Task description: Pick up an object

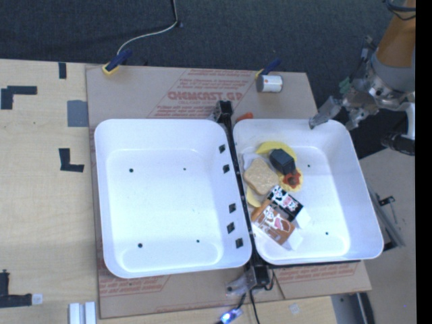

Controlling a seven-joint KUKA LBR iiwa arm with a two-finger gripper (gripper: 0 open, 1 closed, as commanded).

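The right bin (337,201) holds a small heap near its left wall. In the heap are a yellow flat piece (271,146), a dark block (282,159), a tan sponge-like slab (260,176), a small red item (292,179), a black-and-white packet (287,202) and a brown packet (273,223). My gripper (335,121) hangs over the bin's far right corner, up and to the right of the heap and apart from it. Its fingers are spread, with nothing between them.
The left bin (162,194) lies beside the right one, with a black divider strip (233,181) between them. Both sit on a cardboard sheet (196,93). A small white box (271,83) and a yellow-blue clip (116,62) on a cable lie behind the bins.
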